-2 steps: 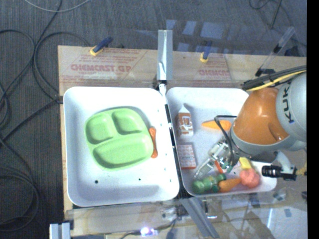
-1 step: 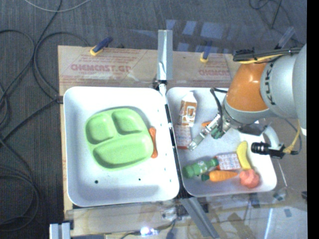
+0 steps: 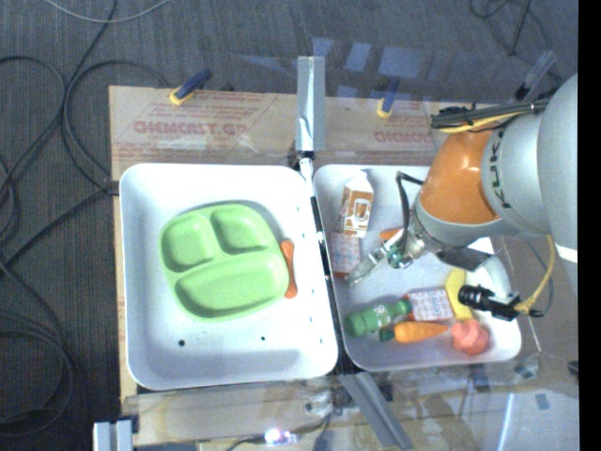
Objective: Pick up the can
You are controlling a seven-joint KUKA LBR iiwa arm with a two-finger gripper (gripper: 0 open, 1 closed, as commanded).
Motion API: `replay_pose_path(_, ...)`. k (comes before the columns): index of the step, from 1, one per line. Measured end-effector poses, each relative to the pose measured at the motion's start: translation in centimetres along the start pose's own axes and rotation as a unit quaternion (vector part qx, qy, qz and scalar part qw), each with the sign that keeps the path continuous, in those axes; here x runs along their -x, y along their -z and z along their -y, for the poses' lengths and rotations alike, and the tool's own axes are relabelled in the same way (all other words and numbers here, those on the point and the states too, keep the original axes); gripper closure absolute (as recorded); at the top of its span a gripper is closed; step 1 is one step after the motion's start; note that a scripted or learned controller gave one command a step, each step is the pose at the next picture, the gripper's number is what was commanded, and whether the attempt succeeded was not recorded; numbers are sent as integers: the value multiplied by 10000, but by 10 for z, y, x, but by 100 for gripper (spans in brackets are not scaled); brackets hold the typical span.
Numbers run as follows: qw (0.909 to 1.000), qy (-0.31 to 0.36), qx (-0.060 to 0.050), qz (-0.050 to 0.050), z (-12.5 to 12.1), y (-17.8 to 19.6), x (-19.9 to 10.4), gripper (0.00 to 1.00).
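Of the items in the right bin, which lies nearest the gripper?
The orange-and-white carton, just left of the gripper; the green bottle and carrot lie lower down.

floor (image 3: pixel 188 26): dark grey carpet | black cables (image 3: pixel 38 205) at left | bench top (image 3: pixel 216 125): brown cardboard

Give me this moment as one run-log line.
arm: over right bin | gripper: low beside carton, nothing seen held | can: lying in bin, not picked
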State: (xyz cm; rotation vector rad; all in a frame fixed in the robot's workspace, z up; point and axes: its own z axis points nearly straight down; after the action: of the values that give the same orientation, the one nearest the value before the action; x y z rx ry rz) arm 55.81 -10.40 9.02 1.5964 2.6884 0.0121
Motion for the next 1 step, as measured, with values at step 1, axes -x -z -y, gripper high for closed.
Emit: replay_pose_path(1,9992,-400,-39,-16,-18,-1,8,0)
